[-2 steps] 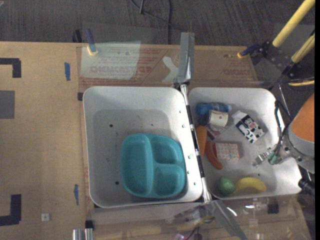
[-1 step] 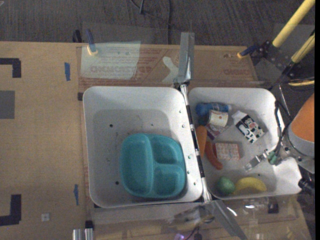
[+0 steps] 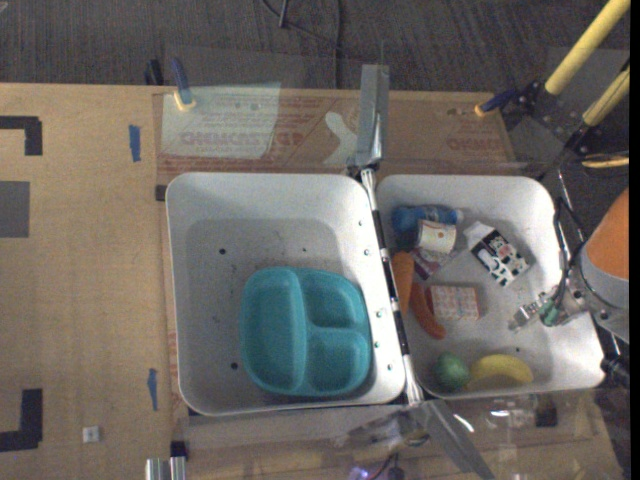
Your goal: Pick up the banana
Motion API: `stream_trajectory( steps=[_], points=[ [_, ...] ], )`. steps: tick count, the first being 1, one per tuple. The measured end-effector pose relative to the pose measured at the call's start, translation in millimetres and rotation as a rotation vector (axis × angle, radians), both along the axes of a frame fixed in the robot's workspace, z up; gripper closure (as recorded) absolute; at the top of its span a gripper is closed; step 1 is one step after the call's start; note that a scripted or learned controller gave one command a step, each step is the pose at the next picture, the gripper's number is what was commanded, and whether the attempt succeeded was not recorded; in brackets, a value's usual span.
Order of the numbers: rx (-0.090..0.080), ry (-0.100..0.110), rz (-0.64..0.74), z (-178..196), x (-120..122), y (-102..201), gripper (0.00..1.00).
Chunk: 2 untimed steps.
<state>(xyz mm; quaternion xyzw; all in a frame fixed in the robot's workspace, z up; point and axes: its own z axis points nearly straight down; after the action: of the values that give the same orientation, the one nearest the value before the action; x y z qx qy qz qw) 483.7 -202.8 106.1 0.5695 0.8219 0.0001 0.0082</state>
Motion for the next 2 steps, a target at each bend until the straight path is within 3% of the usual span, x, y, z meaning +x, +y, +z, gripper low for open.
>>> stream_trajectory(
  steps=[1,2],
  points=[
    [0.0,0.0,0.0,0,0,0,0.0],
    [0.01,0.014,-0.183,114,-3,30,0.0]
  ],
)
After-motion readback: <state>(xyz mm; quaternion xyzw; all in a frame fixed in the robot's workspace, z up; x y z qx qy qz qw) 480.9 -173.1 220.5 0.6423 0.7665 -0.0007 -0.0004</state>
